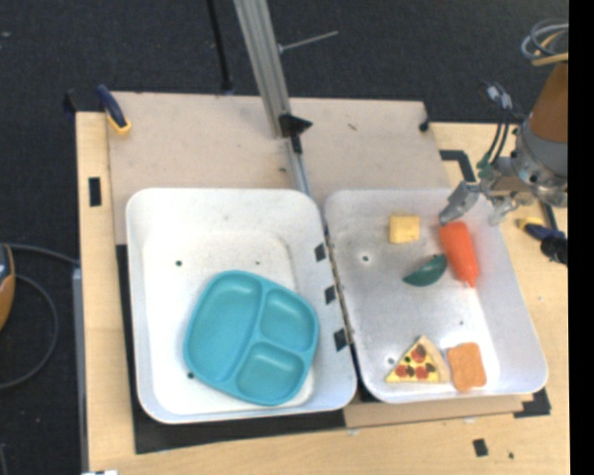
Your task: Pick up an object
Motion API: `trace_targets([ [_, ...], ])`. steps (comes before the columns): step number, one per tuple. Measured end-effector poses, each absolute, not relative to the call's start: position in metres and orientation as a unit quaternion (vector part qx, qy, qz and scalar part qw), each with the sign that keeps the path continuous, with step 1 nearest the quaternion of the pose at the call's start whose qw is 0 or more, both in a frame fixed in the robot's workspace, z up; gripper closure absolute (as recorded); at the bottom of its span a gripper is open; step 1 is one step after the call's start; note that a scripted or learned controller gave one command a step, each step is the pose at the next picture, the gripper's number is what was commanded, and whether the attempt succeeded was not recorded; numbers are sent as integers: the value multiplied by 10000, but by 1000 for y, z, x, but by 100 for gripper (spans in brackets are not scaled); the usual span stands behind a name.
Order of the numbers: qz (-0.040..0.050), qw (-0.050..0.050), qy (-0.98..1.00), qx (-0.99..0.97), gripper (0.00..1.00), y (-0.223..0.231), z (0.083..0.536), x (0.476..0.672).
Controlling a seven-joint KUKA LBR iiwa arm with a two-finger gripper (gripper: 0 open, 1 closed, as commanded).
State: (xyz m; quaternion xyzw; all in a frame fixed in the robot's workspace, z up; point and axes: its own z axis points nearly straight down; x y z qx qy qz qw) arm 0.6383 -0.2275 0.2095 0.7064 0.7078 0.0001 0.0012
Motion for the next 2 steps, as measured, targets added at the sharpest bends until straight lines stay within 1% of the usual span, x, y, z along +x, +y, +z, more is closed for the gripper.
trace_targets([
  [1,-12,-4,7073,7069,0,-226,151,630],
  [2,1,11,7073,7069,0,-227,130,631],
])
